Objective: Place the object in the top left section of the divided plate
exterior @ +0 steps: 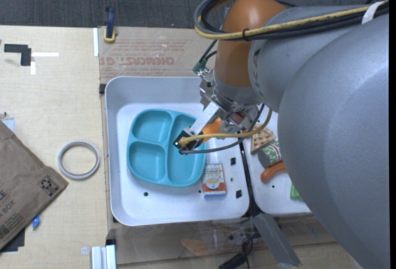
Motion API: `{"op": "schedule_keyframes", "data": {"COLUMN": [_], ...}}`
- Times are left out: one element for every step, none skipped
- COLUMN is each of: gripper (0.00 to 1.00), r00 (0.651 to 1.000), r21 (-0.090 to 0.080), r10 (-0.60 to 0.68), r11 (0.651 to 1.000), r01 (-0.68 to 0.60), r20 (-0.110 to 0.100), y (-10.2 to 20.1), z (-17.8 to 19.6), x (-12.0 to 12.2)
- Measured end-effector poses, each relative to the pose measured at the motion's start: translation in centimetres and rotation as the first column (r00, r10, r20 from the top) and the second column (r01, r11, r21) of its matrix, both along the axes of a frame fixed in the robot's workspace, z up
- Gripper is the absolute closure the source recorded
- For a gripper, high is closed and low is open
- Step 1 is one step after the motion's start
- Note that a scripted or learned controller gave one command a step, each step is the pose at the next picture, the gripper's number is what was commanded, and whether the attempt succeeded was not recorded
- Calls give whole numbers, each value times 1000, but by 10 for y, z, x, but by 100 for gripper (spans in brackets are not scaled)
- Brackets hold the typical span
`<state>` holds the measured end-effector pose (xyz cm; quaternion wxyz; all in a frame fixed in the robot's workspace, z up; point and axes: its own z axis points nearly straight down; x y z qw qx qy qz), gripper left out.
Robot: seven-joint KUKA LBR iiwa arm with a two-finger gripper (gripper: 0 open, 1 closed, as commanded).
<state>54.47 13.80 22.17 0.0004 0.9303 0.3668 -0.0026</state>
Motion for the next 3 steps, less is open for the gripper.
{"op": "schedule_keyframes", "data": {"gripper": [100,100,100], "r00": [1000,908,999], "r21": [0,0,-2], "r10": [0,-419,-49], "r11": [1000,908,999], "r01": [0,419,49], "r20": [1,3,1], "y": [54,40,58], "z": [33,-25,10], "x": [7,-20,23]}}
